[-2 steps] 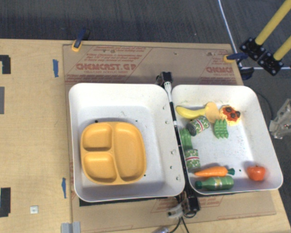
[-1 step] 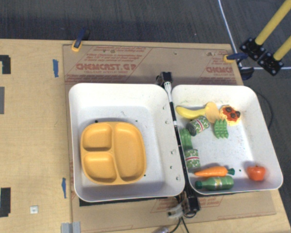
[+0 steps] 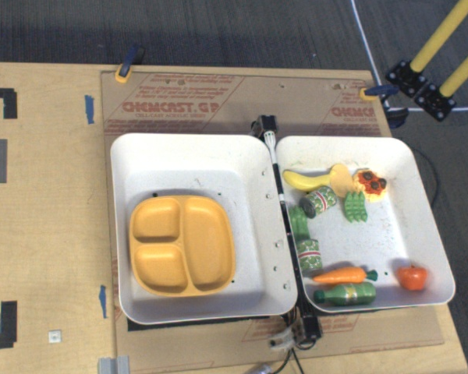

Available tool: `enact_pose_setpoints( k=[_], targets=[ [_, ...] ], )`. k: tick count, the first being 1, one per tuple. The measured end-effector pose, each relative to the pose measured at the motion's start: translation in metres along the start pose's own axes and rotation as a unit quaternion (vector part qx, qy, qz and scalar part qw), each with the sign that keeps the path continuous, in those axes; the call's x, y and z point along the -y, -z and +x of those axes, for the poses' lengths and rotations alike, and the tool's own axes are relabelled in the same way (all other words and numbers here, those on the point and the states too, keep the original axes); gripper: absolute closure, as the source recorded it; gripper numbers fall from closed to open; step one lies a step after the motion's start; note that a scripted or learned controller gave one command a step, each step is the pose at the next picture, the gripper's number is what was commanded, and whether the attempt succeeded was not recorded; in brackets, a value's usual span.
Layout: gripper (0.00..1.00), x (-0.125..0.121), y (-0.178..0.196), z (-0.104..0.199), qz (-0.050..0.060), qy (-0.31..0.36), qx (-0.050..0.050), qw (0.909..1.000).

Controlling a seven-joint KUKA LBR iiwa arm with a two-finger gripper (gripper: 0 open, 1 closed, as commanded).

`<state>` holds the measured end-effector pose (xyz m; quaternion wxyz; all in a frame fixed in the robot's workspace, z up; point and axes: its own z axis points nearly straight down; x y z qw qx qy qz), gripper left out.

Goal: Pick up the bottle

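Dark grey carpet [image 3: 218,14] at the far side, tan counter [image 3: 39,209] nearer, with black tape marks along its left edge. No telling how the jaws stand, nor what they hold.

On the counter, a cardboard sheet [image 3: 242,104] printed in red "CHEMCAST GP", the same print cut off at its far right corner; pinned by a clamp [image 3: 126,65] at the far left corner and another clamp [image 3: 372,93] at the far right.

Two white bins side by side on the sheet. Left bin [image 3: 179,158]: an orange compartment plate [image 3: 183,244], set toward the near left.

Right bin [image 3: 402,232]: a dark green bottle [image 3: 345,293] on its side by the near wall, with a red and yellow label too small to read. Touching it on the far side, a carrot [image 3: 343,275]. To the right, apart, a tomato [image 3: 412,277]. Along the left wall, a second green bottle [image 3: 303,238] lying lengthwise, label unreadable. Farther off, a small green can [image 3: 320,201], a banana [image 3: 304,180], a green leafy toy [image 3: 355,207] and a yellow piece with red topping [image 3: 370,182].

Far right, yellow poles [image 3: 452,18] in black clamps.
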<state>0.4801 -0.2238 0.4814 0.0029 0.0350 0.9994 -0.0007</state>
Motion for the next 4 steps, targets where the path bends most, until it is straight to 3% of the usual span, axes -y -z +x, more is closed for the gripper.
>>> enact_pose_setpoints(
  k=[1,2,3,4],
  targets=[
    [0.00,-0.014,-0.211,-0.003,-0.001,0.142,-0.001,0.9898],
    [1.00,-0.015,-0.200,-0.005,0.000,0.142,0.002,0.9898],
    [1.00,-0.002,-0.067,-0.021,0.000,0.277,0.001,0.9610],
    [1.00,-0.001,0.029,-0.016,0.000,0.488,0.001,0.8727]
  ],
)
